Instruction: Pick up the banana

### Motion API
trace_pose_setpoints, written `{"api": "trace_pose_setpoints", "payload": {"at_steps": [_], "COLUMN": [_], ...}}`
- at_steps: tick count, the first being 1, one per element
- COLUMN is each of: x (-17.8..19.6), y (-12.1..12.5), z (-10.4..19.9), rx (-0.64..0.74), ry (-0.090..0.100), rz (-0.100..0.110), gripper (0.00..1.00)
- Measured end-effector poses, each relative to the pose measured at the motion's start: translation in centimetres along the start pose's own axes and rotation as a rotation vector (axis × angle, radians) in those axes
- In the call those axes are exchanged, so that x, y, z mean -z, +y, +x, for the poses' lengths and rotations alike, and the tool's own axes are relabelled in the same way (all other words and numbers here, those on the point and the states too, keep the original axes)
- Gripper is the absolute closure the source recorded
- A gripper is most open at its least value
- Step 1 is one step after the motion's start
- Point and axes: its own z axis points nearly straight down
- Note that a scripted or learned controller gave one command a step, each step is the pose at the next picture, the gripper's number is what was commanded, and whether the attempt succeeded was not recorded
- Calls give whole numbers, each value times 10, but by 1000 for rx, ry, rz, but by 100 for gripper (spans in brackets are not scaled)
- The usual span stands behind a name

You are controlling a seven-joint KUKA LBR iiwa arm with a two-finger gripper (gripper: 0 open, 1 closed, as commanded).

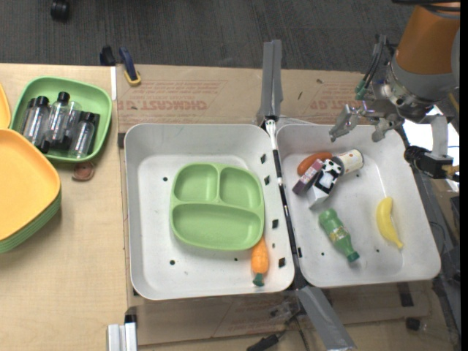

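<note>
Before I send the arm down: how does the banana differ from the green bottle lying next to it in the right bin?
The banana is plain yellow and curved; the green bottle is straight, translucent green with a label and cap. The banana lies near the bin's right wall, running roughly top to bottom; the bottle lies nearer the middle, slanted with its cap toward the lower right. The bottle looks a little longer. Both lie flat in the right bin, apart from each other.

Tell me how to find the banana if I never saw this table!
Look at the right white bin of the two sitting side by side. Near its right wall lies the banana, off by itself. The green bottle lies to its left, but the banana is the only yellow, curved thing in there.
</note>
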Motion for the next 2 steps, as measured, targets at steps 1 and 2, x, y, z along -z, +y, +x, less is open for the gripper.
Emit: {"api": "trace_pose_setpoints", "payload": {"at_steps": [1,2], "x": [-31,-23], "y": [-37,-37], "z": [-53,-54], "rx": [-156,-158], "ry": [1,0], "rz": [1,2], "gripper": [0,100]}}
